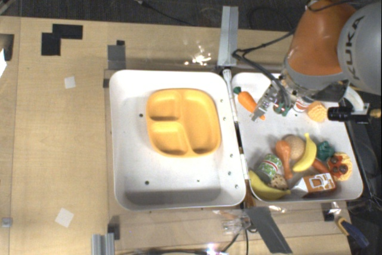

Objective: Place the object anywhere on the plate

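The gripper (267, 106) hangs over the upper left of the right bin (356, 188), just beside a toy carrot (245, 100); whether it is clenched or released cannot be told. The yellow divided plate (181, 120) sits in the left bin (128, 146). Bananas (308, 152), a chicken leg (285, 156) and other toy foods crowd the right bin's lower part.

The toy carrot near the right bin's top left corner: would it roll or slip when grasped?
The carrot looks rigid and light, probably plastic. Its tapered, rounded body may roll or pivot if nudged. Lying apart from the food pile, it should move freely; the gripper hovers close beside it.
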Available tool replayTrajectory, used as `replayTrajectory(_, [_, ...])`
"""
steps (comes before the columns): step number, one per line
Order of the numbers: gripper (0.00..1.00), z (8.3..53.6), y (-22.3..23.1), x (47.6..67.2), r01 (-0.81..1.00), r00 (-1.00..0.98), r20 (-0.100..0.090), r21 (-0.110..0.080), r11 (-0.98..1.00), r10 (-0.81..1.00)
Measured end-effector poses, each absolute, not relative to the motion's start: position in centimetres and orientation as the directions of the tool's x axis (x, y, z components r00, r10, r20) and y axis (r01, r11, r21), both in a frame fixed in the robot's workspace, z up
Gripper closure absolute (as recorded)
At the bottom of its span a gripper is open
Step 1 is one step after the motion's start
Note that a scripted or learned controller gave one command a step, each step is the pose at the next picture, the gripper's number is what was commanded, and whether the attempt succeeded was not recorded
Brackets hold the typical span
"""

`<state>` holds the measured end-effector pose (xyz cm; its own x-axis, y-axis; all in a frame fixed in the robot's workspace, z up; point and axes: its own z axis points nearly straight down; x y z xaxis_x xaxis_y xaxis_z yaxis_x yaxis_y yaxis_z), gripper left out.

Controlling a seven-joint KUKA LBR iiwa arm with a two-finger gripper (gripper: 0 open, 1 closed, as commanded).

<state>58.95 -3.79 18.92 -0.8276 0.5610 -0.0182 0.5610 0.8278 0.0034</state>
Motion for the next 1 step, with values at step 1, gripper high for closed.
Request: replayTrajectory(1, [1.00, 19.09, 0.03, 58.98, 0.575, -0.818, -0.027, -0.006, 0.818, 0.574])
